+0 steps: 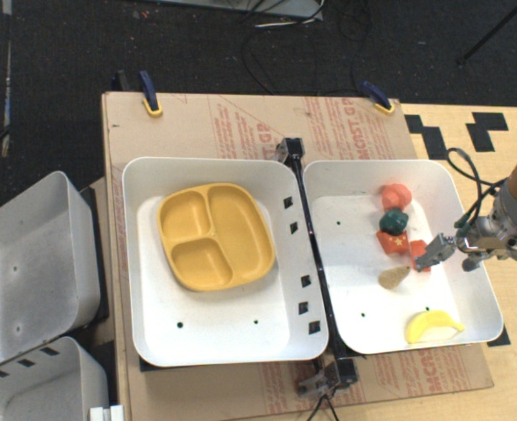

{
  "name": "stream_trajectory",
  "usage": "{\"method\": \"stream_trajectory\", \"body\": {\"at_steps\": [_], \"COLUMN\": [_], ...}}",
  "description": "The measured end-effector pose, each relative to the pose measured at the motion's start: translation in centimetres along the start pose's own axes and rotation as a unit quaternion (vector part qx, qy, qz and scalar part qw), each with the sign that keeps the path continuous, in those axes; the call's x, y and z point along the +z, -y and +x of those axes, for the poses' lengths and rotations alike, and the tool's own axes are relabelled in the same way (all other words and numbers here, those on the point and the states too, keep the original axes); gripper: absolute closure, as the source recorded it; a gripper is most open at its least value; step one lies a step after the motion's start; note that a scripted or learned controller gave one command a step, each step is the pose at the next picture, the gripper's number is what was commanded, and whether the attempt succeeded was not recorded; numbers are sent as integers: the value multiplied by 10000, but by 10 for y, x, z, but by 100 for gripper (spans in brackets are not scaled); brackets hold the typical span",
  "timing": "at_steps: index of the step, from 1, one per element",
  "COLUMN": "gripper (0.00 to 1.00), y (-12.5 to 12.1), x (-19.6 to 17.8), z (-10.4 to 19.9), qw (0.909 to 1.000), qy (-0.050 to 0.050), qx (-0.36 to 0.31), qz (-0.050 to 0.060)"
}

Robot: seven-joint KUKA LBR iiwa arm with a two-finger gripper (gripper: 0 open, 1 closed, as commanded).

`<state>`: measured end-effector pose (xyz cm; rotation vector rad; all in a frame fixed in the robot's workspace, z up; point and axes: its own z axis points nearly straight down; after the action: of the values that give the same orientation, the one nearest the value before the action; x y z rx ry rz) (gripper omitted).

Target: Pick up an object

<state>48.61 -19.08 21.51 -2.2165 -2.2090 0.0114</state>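
The right bin [482,301] holds several small objects. An orange-red ball [396,195] lies at the back, with a dark teal piece [393,223] and a red piece [392,243] just in front of it. A tan lump [394,277] sits mid-bin and a yellow banana-shaped piece [432,326] lies near the front right corner. My gripper [451,258] hangs over the bin's right side, open, its left finger [433,253] beside the red piece and over a small red bit [423,266]. Nothing shows between the fingers.
The left bin [144,323] holds a yellow divided plate [215,235]. A black divider [311,261] runs between the bins. Grey tubs [30,261] stand off the bench at the left. Cables lie on the dark floor behind.
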Motion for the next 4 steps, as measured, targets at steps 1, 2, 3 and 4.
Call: {"method": "stream_trajectory", "body": {"at_steps": [1, 2, 3, 4], "gripper": [0, 0, 0, 0], "y": [-3, 2, -2, -2], "x": [-7, 39, 98, 124], "z": [1, -4, 5, 5], "qw": [10000, 10000, 10000, 10000], "qy": [17, 10, 8, 9], "qx": [-22, -6, -11, -10], "qz": [-66, -44, -50, -50]}}
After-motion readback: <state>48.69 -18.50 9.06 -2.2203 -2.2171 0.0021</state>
